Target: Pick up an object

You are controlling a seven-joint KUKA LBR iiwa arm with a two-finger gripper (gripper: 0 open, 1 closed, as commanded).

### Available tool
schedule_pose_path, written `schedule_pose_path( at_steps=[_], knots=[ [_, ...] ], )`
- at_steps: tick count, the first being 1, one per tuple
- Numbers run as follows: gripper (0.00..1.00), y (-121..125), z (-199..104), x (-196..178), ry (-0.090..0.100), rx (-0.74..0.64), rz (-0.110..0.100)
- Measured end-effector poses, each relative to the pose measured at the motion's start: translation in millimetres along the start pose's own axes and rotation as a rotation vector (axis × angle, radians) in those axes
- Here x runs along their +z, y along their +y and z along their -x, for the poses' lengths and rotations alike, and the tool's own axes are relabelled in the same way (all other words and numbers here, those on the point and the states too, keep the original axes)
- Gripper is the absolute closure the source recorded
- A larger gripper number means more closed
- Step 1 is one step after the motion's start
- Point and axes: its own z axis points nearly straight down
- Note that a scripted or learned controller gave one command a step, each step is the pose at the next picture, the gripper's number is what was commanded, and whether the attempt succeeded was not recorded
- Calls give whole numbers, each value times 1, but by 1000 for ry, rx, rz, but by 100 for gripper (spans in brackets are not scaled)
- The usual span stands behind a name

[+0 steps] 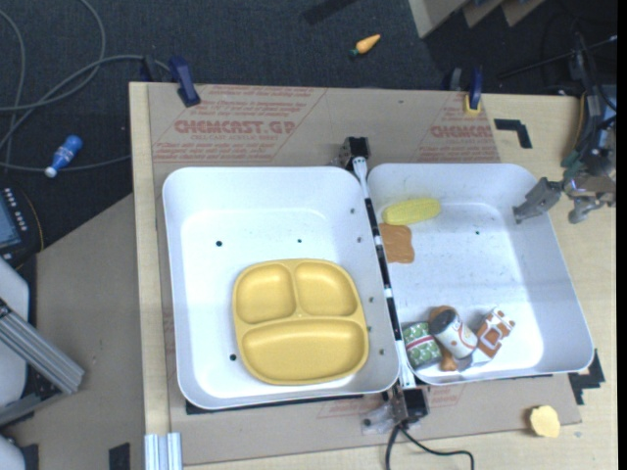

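Brown desk [294, 116] w/ 2 white bins. Gripper [558, 202] hangs at right bin's [549, 292] far right rim, fingers spread, holding nothing. Yellow corn [411, 210] lies near the bin's top-left corner; yellow tray [299, 321] in left bin [196, 213].

Robotics lab: bench [323, 116] of protective-film board, clamps [182, 79] at its rear edge, loose cables [59, 57] on dark carpet
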Motion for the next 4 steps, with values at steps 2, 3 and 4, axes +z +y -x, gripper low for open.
schedule_pose_path(
  at_steps=[2, 3, 4],
  knots=[
    [0, -91, -124, 147, 7, -6, -10],
    [0, -90, -117, 154, 3, 1, -4],
    [100, -89, -117, 143, 1, 1, 0]
  ],
)
